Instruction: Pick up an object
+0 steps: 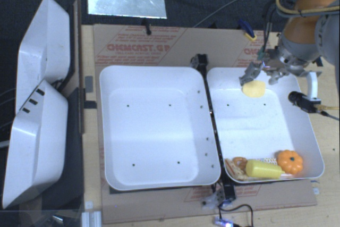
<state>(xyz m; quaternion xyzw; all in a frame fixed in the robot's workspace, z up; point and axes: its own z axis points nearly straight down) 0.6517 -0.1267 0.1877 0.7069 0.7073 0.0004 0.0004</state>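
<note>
Pale yellow rounded object (254, 89) sits in the right white bin (297, 130), near its far wall, between the spread fingers of the grey two-finger gripper (262, 76), not visibly clamped. Closing off-centre could squeeze it sideways toward that wall. An orange pumpkin-shaped toy (290, 161) lies well apart from it.

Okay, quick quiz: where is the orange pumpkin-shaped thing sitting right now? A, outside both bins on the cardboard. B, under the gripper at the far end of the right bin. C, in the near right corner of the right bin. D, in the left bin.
C: the pumpkin lies in the right bin's near right corner, beside a yellow object, far from the gripper.
</note>
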